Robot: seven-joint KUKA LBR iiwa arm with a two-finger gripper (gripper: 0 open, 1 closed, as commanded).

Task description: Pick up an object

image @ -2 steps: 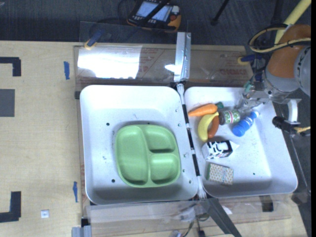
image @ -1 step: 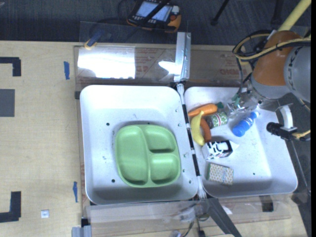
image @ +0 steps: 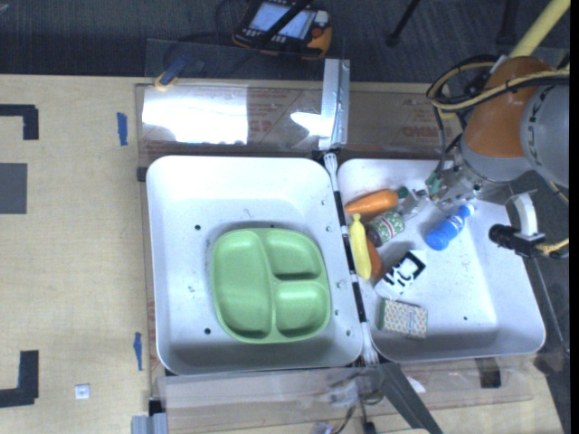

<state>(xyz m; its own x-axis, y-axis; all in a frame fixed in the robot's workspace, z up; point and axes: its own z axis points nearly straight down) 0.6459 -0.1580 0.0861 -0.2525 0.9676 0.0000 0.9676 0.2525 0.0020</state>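
We judge nothing picked yet: gripper [image: 441,188], finger state unclear to us, hovers just above-left of the bottle [image: 447,229].

Left bin [image: 172,242]: holds a divided tray [image: 270,284], set toward the near side.
Right bin [image: 488,315]: carrot [image: 371,201] at far left; can [image: 387,228] just before it; banana [image: 361,248] along the left wall; bottle [image: 448,228] right of the can; tag [image: 403,270] near the banana; packet [image: 403,317] nearest.
Arm [image: 507,125]: over the right bin's far right corner.
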